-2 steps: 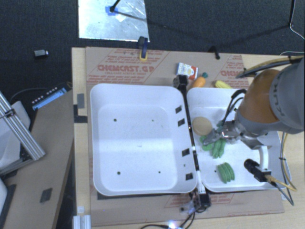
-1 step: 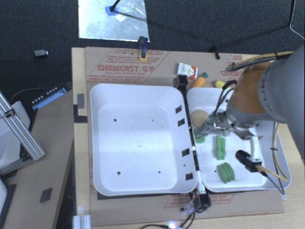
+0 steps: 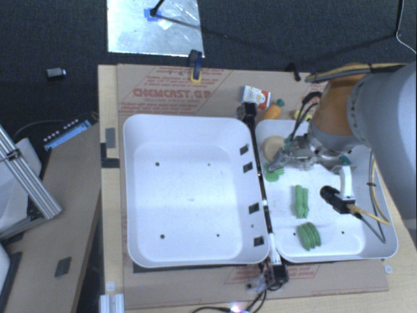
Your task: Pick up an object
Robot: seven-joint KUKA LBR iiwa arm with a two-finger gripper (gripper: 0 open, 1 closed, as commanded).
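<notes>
The right bin [image 3: 374, 240] holds a long green piece [image 3: 301, 201], a ridged green piece [image 3: 309, 235] nearer the front, and a tan round object [image 3: 273, 147] at its back left. A small green object [image 3: 273, 173] lies by the bin's left wall. My gripper [image 3: 287, 158] is low in the back left of this bin, between the tan object and the small green one, and it touches or overlaps both. The grey arm with its orange band [image 3: 332, 109] covers the bin's back right part.
The left bin [image 3: 189, 194] sits beside it, across a black divider with clips [image 3: 257, 175]. An orange item [image 3: 272, 111] and a white-red item [image 3: 254, 96] lie behind the right bin. A black connector with yellow cable [image 3: 335, 198] hangs off the arm over the right bin.
</notes>
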